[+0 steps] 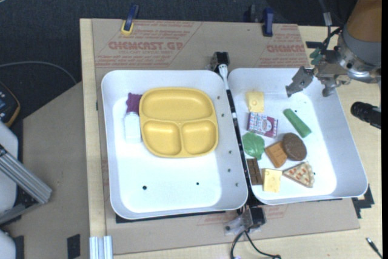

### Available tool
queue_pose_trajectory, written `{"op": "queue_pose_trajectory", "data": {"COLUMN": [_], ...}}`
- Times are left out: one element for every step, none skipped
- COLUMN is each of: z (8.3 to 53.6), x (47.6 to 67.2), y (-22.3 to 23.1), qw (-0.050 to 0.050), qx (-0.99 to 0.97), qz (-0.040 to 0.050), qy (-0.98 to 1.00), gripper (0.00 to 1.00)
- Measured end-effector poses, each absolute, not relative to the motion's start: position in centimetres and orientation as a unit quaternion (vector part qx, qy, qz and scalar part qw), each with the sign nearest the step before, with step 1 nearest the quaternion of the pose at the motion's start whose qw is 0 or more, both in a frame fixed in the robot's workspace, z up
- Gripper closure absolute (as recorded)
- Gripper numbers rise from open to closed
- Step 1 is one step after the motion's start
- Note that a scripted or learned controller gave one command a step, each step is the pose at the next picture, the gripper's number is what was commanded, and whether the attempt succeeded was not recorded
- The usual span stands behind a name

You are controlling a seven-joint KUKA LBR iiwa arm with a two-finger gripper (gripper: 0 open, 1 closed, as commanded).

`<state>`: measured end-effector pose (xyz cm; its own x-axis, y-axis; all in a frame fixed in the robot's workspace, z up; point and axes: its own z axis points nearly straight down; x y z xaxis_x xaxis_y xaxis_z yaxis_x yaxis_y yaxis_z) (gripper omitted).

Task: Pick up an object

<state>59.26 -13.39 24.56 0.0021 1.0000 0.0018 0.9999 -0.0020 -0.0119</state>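
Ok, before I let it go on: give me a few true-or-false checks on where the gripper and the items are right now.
1. The gripper is over the right bin. True.
2. The yellow divided tray sits in the right bin. False: it is in the left bin.
3. The green stick lies between the gripper's fingers. False: it lies on the bin floor, apart from the gripper.
4. The pizza slice toy lies near the right bin's front edge. True.
5. The small white bottle lies left of the yellow tray. True.

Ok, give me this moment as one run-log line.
phase: approach | gripper: above right bin, upper area, holding nothing | nearest item: green block | yellow tray: left bin
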Motion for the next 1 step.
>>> {"op": "queue_pose_trajectory", "data": {"z": [25.25], "x": [59.49], "y": [-13.39], "qw": [0.0], "qx": [-0.707], "qz": [-0.0002], "qy": [-0.707], "gripper": [0.0]}}
